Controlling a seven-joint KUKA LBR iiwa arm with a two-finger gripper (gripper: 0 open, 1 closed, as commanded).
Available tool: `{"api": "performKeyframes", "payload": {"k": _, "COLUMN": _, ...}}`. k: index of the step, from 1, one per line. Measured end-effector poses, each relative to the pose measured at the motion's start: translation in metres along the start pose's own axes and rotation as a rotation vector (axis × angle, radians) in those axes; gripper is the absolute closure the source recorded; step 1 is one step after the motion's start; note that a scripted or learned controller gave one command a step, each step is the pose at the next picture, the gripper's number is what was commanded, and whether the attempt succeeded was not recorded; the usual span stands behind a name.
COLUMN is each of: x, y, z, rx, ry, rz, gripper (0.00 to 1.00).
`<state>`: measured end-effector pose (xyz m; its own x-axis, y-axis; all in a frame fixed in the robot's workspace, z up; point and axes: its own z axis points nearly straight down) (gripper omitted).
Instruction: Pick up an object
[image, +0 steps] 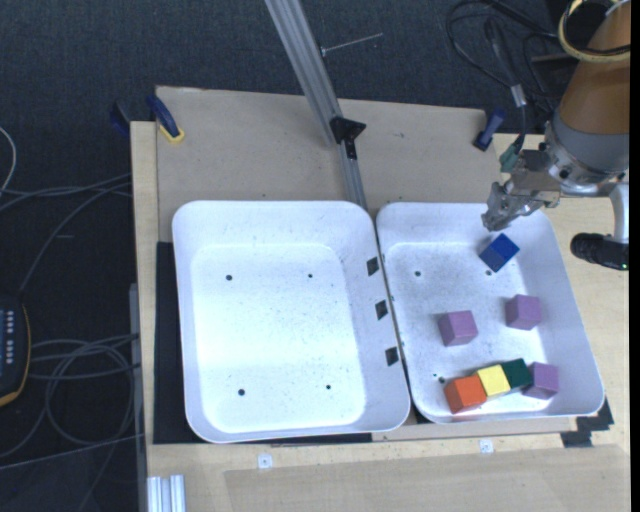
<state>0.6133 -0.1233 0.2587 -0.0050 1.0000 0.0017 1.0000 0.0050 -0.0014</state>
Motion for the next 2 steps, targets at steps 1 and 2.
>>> {"api": "performKeyframes", "payload": {"k": 1, "x": 0.053, "y": 0.004, "z": 0.012, "rx": 0.000, "ry": 0.001, "rz": -0.002, "gripper": 1.00}}
{"api": "performKeyframes", "payload": {"k": 2, "x": 0.113, "y": 0.008, "z": 0.010, "rx": -0.002, "ry": 0.002, "rz": -0.002, "gripper": 1.00}}
